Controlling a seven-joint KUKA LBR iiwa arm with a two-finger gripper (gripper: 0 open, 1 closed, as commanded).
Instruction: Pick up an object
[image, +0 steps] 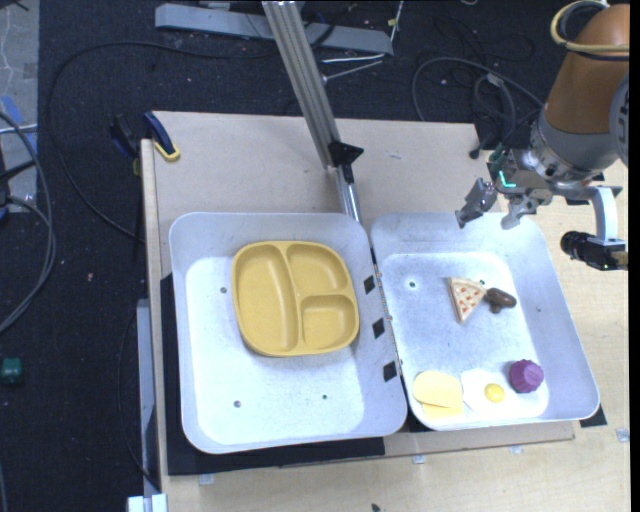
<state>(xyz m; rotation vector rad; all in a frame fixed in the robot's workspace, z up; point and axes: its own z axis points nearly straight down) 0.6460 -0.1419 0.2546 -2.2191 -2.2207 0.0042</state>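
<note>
Upper right of the frame, the claw (497, 207) hangs spread wide, holding nothing, above the right white bin's (560, 330) far rim.

Two bins (200, 300), one plate (296, 298), five foods (466, 298)

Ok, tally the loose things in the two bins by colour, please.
Yellow: 3, the divided plate, the flat yellow piece, the egg
Tan: 1, the pizza slice
Brown: 1, the brown lump
Purple: 1, the purple piece
Total: 6
</note>
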